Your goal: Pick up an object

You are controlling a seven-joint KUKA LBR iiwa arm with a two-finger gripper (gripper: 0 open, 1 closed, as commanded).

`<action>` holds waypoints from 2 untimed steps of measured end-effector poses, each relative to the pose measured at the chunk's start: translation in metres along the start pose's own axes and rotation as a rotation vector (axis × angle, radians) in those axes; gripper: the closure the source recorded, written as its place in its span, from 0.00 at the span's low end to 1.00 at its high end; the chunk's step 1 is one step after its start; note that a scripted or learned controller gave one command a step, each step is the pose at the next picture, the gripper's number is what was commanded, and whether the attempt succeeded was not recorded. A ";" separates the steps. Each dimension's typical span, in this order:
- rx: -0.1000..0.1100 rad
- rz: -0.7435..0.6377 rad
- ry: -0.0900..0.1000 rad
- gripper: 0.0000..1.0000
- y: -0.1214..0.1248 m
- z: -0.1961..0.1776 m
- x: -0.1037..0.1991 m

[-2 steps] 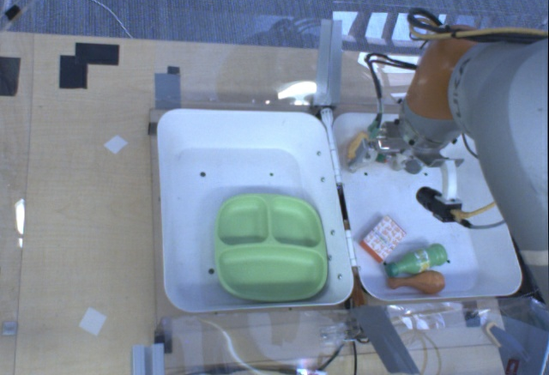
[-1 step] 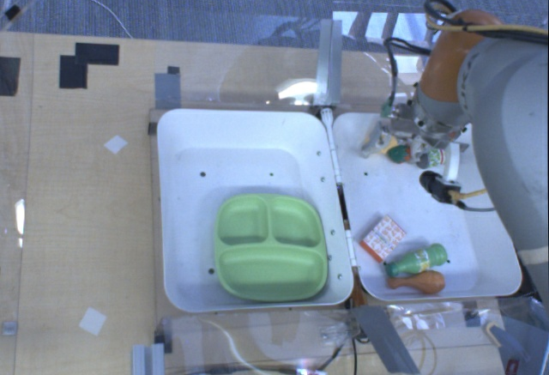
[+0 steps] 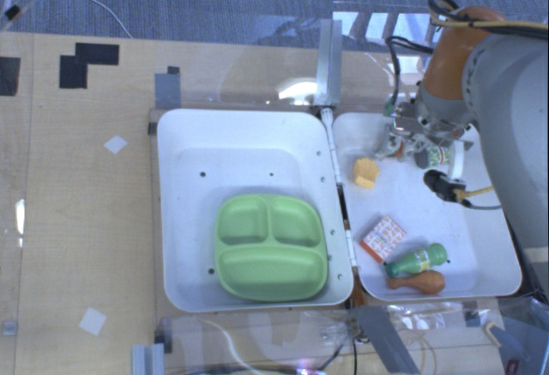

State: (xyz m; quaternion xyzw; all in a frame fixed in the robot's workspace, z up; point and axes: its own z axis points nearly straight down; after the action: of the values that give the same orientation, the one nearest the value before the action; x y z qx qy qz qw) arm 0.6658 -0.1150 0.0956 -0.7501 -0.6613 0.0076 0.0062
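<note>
- In the right bin (image 3: 480,275), near its far edge, the gripper (image 3: 401,142) hangs low; whether it is apart or together cannot be told.
- A yellow block (image 3: 366,172) lies just beside it, toward the bins' shared wall.
- Nearer the front lie a checkered box (image 3: 383,238), a green bottle (image 3: 418,260) and a brown drumstick (image 3: 417,282), close together.
- The left bin (image 3: 184,159) holds a green divided plate (image 3: 271,246).

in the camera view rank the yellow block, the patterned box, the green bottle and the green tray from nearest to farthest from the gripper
From the gripper:
1. yellow block, just lower left of it, right bin.
2. patterned box, lower in the right bin.
3. green bottle, near the right bin's front edge.
4. green tray, left bin.
</note>
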 end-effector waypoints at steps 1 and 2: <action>-0.014 -0.002 0.001 0.00 0.003 -0.003 0.002; -0.027 -0.043 0.003 0.00 -0.054 0.009 0.013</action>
State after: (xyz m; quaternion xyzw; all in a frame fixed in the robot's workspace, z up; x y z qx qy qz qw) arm 0.6141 -0.0957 0.0880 -0.7356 -0.6774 -0.0028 -0.0029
